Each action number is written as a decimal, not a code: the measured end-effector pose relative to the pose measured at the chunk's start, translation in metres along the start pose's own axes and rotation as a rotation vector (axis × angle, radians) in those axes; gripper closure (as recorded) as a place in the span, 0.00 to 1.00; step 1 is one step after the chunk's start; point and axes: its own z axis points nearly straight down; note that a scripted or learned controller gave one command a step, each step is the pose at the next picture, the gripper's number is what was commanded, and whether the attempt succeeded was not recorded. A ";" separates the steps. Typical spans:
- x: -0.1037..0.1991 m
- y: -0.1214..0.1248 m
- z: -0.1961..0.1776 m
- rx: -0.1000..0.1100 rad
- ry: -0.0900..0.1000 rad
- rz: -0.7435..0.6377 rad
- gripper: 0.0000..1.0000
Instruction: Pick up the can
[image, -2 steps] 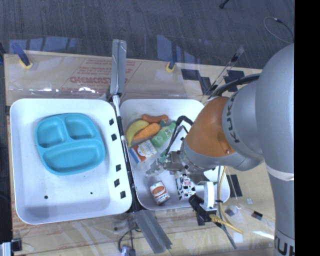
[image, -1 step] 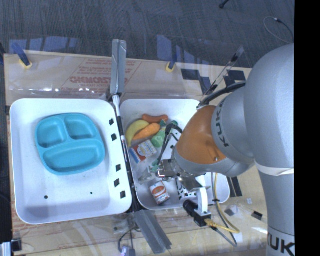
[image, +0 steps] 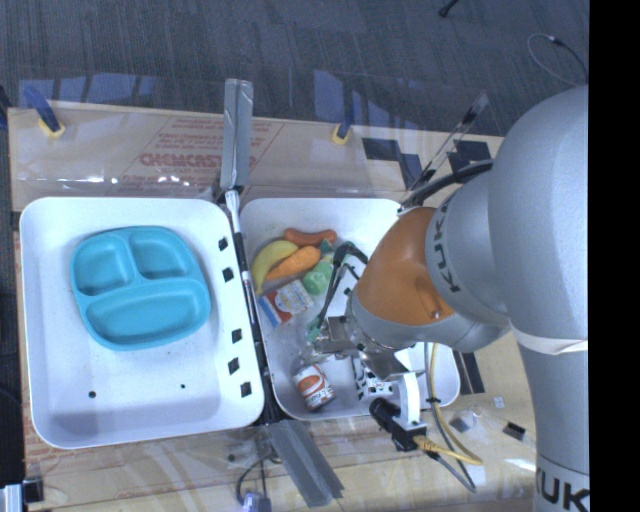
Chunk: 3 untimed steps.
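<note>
Red-labelled can (image: 313, 385) lies at lower centre of frame; nearby pincer (image: 328, 342), its gape impossible to tell, should centre over it.

Arm (image: 540, 200) reaches in from right — pincer (image: 330, 345) hangs low

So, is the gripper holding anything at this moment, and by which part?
It cannot be told here. The gripper is low in the right bin, and the can lies on the bin floor close beside it, apparently not gripped.
</note>
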 end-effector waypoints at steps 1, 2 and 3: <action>0.000 0.000 0.000 0.000 0.000 0.000 0.00; -0.028 0.000 0.008 -0.005 -0.001 -0.020 0.00; -0.028 0.000 -0.001 -0.002 0.000 -0.024 1.00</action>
